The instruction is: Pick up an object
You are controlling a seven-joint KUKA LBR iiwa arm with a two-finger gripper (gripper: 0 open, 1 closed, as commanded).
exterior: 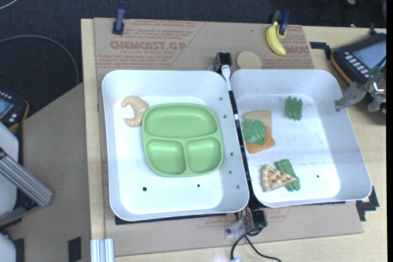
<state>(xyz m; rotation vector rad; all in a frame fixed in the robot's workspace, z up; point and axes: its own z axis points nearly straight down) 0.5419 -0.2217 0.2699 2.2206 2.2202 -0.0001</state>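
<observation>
My gripper (pixel 357 104) hangs at the right rim of the right bin (pixel 325 150), its two grey fingers spread open with nothing between them. The right bin holds a small green vegetable piece (pixel 293 108), a slice of toast with a green leaf on it (pixel 256 132), and a pizza slice (pixel 273 178) with a green piece (pixel 287 173) against it. In the left bin (pixel 123 181) lie a croissant (pixel 134 110) and a green divided plate (pixel 182 138). The green vegetable piece is the thing nearest the gripper, about a hand's width to its left.
A toy banana (pixel 275 40) and a tan disc (pixel 249 60) lie on the cardboard behind the bins. Blue clamps (pixel 119 18) hold the board's back edge. A black and yellow pendant (pixel 362 61) sits at the far right, just behind the gripper.
</observation>
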